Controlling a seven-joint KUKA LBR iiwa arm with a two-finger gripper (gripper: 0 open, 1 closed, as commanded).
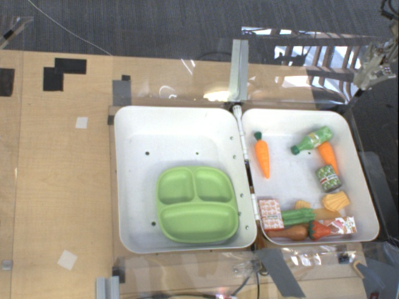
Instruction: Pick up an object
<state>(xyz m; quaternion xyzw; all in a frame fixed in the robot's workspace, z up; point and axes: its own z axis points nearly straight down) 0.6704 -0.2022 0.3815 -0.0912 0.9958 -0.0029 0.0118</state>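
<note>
- At the upper right edge, a pale blurred shape (376, 67) is taken to be the gripper. Whether it is spread or closed cannot be told, and nothing is seen held in it.
- It lies beyond the far right corner of the right bin (365, 167), well apart from every object, so the whole approach is judged to be ahead.
- The task's candidates are all in the right bin. A lone carrot (262, 156) lies near the left wall with bare floor around it.
- A green bottle (312, 140) touches a second carrot (328, 155), with a small can (328, 178) just below them.
- Along the near wall, a red-and-white box (270, 214), a green vegetable (299, 216), a brown piece (290, 232) and a carton (341, 226) are packed together.
- A miss is judged most likely in that near pile. Neighbours could be struck first, or two things pinched at once and dropped.
- The bottle and can are rounded and could roll or slip from a closing grip.
- The lone carrot could be pushed against the divider wall if approached off-centre.
- The left bin (134, 167) holds a green divided plate (198, 204).
- The bins are smooth, white and shallow, so objects are expected to slide.
- They rest on a light wooden bench (56, 185), with dark carpet (156, 17) beyond it.
</note>
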